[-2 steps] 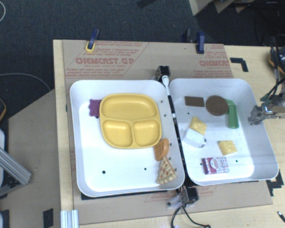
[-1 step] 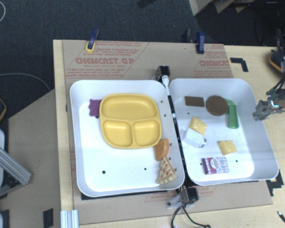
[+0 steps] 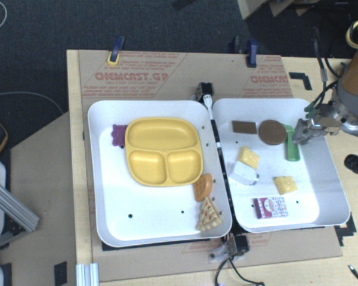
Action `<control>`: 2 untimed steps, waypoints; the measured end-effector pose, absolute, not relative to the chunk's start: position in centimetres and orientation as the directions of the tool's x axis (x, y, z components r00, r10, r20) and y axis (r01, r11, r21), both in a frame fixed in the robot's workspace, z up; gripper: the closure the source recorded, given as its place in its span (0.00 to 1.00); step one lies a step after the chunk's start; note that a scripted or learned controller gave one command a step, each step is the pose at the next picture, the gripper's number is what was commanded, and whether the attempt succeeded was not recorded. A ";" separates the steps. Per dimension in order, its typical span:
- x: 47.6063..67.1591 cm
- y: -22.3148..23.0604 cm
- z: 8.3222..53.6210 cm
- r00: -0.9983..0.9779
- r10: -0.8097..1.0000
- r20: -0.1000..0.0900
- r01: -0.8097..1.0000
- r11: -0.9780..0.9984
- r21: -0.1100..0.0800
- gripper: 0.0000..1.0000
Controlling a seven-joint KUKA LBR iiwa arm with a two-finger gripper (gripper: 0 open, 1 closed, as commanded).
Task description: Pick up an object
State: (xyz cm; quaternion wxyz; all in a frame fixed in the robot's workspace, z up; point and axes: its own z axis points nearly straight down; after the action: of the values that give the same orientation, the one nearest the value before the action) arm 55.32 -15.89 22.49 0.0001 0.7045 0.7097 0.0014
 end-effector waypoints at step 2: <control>57.7 -9.6 21.7 -0.002 1.000 -0.001 1.000 0.002 0.003 1.00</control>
State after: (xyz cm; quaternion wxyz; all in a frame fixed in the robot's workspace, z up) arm 57.75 -9.62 21.65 0.0014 0.7062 0.7080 0.0008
